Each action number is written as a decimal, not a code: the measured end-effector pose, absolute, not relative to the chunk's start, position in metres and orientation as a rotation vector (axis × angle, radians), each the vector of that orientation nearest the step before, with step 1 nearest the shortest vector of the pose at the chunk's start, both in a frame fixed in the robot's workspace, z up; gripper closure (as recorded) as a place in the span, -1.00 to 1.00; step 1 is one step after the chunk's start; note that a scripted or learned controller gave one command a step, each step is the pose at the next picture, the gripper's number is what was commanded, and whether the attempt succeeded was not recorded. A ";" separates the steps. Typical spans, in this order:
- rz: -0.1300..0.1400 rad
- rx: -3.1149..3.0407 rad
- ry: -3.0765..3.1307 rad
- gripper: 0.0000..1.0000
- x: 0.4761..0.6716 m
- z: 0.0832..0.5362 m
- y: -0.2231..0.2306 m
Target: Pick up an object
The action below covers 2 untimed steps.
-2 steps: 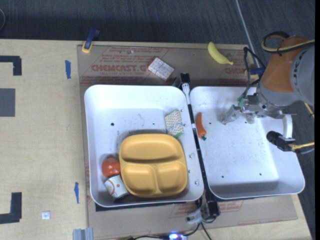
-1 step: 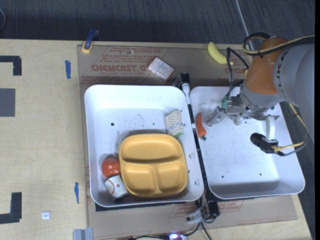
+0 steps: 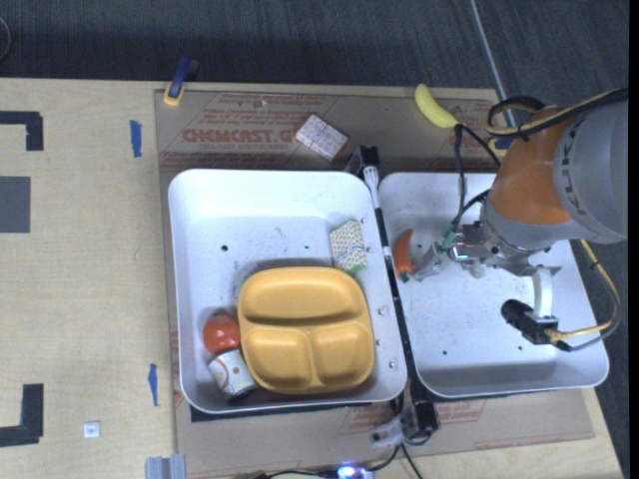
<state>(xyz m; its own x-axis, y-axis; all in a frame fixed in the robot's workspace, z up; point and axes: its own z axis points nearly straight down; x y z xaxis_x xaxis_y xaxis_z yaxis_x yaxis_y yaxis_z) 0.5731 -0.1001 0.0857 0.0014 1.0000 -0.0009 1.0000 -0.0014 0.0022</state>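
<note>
While bent low (right bin [image 3: 559,372]), arm [image 3: 559,183].

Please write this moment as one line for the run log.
arm: over right bin | gripper: beside orange object near bin's left wall | left bin: yellow tray

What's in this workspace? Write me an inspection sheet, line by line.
Surface: tan bench bearing left bin and right bin.
Job's things: yellow divided tray, orange ball, patterned packet in left bin; small orange object in right bin.
Clutter: small can beside the tray; patterned card, yellow banana-shaped item behind the bins.
Grippers: gripper low in right bin beside the orange object.
Cables: black cables along the arm.
Surroundings: dark carpet.
</note>
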 end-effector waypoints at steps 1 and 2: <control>-0.003 2.219 2.213 -1.00 0.599 0.086 -0.096; 0.001 2.219 2.222 -1.00 0.667 0.086 -0.118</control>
